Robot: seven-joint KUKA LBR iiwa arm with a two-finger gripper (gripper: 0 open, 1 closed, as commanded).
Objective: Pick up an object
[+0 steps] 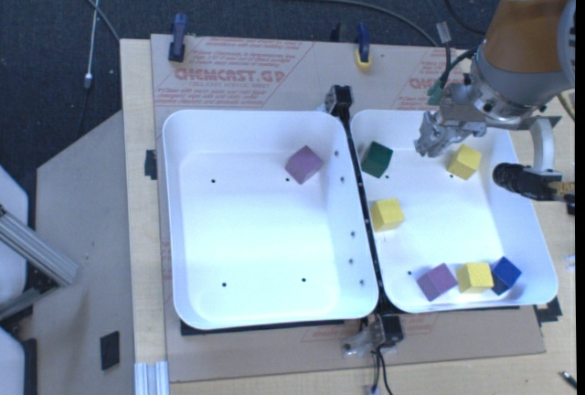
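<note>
Red print on the brown board (274, 64) under the bins reads "CHEMCAST GP" as far as I can make it out, repeated at right where my arm cuts it off; smaller lines unreadable. Two blue clamps (178, 26) pin the board's far edge. Left bin (183, 201): one purple cube (303, 164) near the far right corner. Right bin (535, 247): green cube (376, 158) by the divider, yellow cube (387, 214) just below it, another yellow cube (464, 162) just right of my gripper (431, 144), and a touching row along the near wall: purple block (437, 281), yellow block (475, 276), blue block (505, 274). Gripper hangs over the right bin's far end, blurry; nothing visible between the fingers, can't tell their state. Upper arm cropped at the frame's edge.
</note>
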